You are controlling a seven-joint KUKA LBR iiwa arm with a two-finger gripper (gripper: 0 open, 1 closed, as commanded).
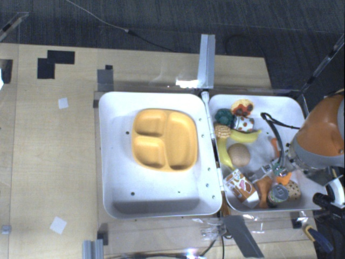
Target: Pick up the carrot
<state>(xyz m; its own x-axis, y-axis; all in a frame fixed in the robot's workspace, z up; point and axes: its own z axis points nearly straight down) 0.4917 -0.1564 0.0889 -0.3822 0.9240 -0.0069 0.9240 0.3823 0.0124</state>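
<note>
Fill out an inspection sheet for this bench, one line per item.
Surface: light wooden bench bearing two white bins side by side.
Left bin: holds a yellow sectioned tray.
Right bin: crowded with toy food.
Job's thing: carrot, orange, lying near the front of the right bin beside a small carton.
Clutter: banana, brown potato-like ball, corn cob, dark green item, round tin, cookie-like piece.
Gripper: gripper low in the right bin, next to the carrot; finger state unclear.
Cables: black cable looping over the right bin; thin wire across the floor.
Surroundings: dark carpet; black markers on the bench.
</note>
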